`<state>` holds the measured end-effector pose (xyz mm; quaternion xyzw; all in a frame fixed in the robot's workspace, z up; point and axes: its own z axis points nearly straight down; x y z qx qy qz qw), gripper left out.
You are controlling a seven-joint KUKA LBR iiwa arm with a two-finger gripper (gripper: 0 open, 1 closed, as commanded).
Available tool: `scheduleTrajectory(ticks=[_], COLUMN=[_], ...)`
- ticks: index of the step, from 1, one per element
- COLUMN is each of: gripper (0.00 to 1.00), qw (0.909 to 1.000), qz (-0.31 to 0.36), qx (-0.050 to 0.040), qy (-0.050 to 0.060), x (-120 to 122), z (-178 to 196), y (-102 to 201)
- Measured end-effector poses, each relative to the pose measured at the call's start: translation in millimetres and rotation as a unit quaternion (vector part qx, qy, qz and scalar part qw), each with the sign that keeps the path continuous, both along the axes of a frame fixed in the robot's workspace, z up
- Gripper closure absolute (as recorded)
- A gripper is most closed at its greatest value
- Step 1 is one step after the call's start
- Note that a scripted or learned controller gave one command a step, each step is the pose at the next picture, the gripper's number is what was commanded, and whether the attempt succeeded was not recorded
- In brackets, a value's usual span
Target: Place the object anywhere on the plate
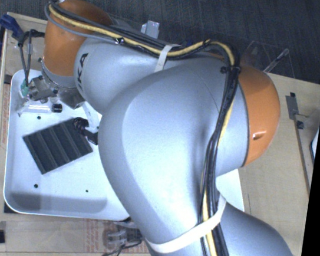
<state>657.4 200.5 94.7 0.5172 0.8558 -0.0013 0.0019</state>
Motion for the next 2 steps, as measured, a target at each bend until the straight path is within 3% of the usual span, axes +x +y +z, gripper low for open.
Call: scheduleTrajectory(ticks=[1, 2], gripper=[1.0, 0.0], qw=[1.0, 1.0], qz=[0.004, 0.004], qx=[0.0005, -0.0003], qy=[0.0, 0.0], x=[-0.3, -0.2], z=[10.7, 10.7], y=[3.0, 2.3])
